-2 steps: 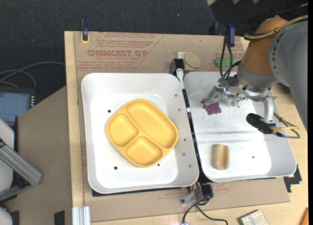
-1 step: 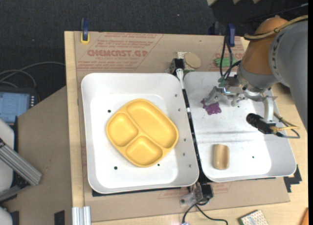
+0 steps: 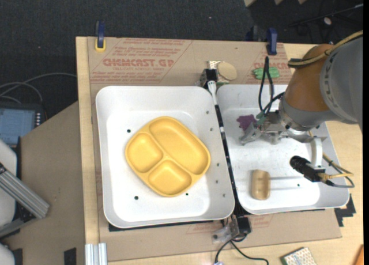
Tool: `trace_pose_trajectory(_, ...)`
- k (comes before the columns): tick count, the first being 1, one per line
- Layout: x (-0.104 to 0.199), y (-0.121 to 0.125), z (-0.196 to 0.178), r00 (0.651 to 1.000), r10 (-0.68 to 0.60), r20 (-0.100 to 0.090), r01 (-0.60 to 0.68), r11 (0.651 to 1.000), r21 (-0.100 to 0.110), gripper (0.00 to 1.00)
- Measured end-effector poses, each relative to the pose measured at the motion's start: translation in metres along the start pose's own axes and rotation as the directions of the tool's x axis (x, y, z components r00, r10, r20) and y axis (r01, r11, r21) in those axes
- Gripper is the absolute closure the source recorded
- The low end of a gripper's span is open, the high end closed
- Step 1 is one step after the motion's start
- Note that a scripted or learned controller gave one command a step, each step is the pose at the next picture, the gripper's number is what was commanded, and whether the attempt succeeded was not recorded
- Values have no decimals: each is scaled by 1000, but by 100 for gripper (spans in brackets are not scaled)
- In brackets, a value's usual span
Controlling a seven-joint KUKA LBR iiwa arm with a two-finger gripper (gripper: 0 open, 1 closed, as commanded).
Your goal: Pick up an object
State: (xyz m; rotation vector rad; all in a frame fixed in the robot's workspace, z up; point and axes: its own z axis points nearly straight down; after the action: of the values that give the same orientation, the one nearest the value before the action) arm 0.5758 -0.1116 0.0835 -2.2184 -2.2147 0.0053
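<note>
- White left bin (image 3: 109, 143): you have one yellow divided plate (image 3: 167, 155) lying flat in its middle, with three compartments.
- White right bin (image 3: 328, 200): this one holds the loose items listed below. The arm (image 3: 346, 79) reaches over it from the right.
- Purple piece (image 3: 247, 121): small and irregular, towards the far left corner of the right bin, just beside the pincer. You cannot tell whether the two touch.
- Tan wooden cylinder (image 3: 260, 184): lies close to the right bin's near wall, with what looks like a thin pale rod (image 3: 283, 178) running off to its right, so it may be a mallet. It is well apart from the pincer.
- Pincer (image 3: 262, 132): low over the right bin's floor, between the purple piece and the bin's middle. You cannot tell whether it is spread or pressed together, and nothing is visibly pinched in it.
- Surface (image 3: 144, 62): brown board with red lettering beyond the bins. A green item (image 3: 265, 74) and a tan round item (image 3: 226, 72) sit on it outside the bins.
- Progress, as a judgement: the approach looks made, and the purple piece is the likeliest target. The grasp is not confirmed, and every item rests on a bin floor. You have left to do: closing on one item, raising it clear, and checking that it comes up.
</note>
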Motion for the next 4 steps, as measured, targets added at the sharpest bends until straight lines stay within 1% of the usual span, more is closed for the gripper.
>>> trace_pose_trajectory(1,2,91,-3,1000,-4,4,5,1000,-15,0)
trace_pose_trajectory(2,-52,23,-2,1000,5,3,-5,1000,-4,0)
trace_pose_trajectory(3,13,5,-2,1000,-6,0,6,1000,-7,0)
trace_pose_trajectory(4,10,6,-14,1000,-2,2,2,1000,-13,100)
